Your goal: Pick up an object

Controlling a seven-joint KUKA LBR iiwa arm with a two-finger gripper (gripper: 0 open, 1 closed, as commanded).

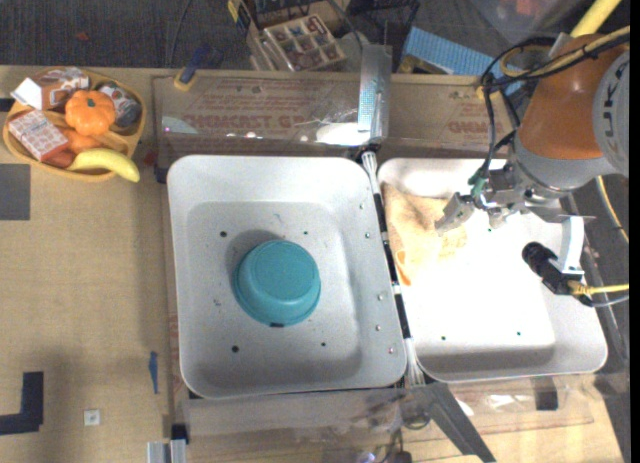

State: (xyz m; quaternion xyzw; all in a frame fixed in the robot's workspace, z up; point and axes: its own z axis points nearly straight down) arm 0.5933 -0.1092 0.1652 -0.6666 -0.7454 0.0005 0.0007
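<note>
- The bench (pixel 80 281) is a flat, tan, wood-look surface with a few black marks near its left edge. Beyond its far side is dark grey carpeted floor (pixel 100 11), cluttered with boxes and cables.
- The left bin (pixel 190 191) is shallow, white, smooth plastic with rounded corners, its floor speckled with small dark spots.
- The right bin (pixel 500 341) is the same shape and touches the left one along their shared rim.
- A long, worn brown cardboard panel (pixel 260 106) stands along the far side of both bins.
- The arm (pixel 570 121) comes in from the right, grey with a glossy orange band, over the right bin's far right corner.
- A teal bowl (pixel 278 281), round, matte and upside down, sits near the middle of the left bin.
- A pale yellow cloth (pixel 415 221), soft and crumpled, lies in the right bin's far left corner.
- A yellow dish (pixel 50 166) at the bench's far left corner holds a ribbed orange pumpkin (pixel 90 111), a banana (pixel 105 161) and small packets.
- The gripper (pixel 455 213), grey metal, is over the cloth's right edge. Whether it is spread or closed cannot be told, nor whether it touches the cloth.
- A slim orange stick (pixel 400 269) lies by the right bin's left wall, just beside the cloth.
</note>
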